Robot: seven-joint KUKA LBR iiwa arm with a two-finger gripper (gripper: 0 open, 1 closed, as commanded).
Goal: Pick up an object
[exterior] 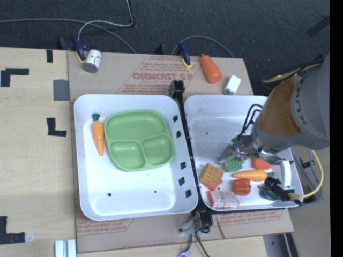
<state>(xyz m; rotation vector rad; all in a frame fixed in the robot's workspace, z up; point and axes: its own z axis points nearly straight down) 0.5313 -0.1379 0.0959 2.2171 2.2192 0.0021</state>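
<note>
Camera view looks down on two white bins. By the right bin's (214, 107) near edge lie a pink wrapped block (223, 198), a waffle (211, 174), a red pepper (241, 186) and a carrot (251, 174). Just beyond them the gripper (231, 155) reaches down over a green piece (233, 165) near the bin's middle; whether its jaws are spread or pinching anything I cannot tell. The left bin (128, 205) holds a green tray (139, 140) with a second carrot (98, 135) at its left side. Past the far rims lie an orange bottle (210, 69) and a small can (92, 60).
</note>
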